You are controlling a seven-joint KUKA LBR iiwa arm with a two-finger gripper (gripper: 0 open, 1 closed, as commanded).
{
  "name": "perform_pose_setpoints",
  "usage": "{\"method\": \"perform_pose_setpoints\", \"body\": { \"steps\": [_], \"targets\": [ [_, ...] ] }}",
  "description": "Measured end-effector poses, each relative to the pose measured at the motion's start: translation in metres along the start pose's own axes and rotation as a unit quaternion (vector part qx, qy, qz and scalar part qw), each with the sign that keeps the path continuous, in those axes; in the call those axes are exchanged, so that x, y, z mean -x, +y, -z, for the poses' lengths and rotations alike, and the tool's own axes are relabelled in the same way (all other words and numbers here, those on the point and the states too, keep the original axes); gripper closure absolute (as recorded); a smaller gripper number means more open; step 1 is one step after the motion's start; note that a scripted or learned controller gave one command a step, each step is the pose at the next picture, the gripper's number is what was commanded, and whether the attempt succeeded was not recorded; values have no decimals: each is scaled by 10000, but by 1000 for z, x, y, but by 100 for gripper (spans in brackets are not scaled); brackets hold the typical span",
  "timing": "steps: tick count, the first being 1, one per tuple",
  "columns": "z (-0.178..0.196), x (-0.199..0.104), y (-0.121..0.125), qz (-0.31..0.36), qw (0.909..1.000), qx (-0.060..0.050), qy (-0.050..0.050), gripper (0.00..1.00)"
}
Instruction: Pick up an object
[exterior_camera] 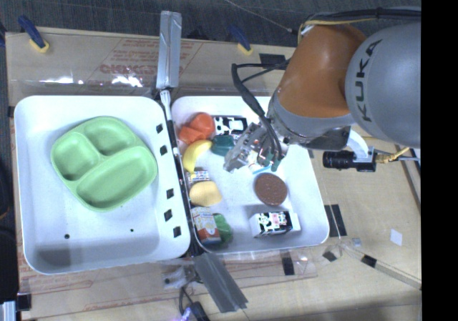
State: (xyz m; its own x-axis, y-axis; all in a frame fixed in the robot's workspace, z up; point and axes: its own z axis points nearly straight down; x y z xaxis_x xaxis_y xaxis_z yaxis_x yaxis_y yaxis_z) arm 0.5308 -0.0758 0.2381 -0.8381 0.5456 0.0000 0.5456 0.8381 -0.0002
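You see two white bins (43, 241) of smooth, slightly glossy plastic. The green plate (104, 162), left of centre, looks like matt plastic. The arm (358, 76), upper right, has a smooth grey shell and a satin orange band. The bench (372, 219) looks like pale wood, and clear glossy film (93, 80) lies upper left.
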Motion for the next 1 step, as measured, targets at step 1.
{"method": "perform_pose_setpoints", "body": {
  "steps": [1],
  "targets": [
    [-18,-53,85,-679,9977,-6,21,100]
  ]
}}
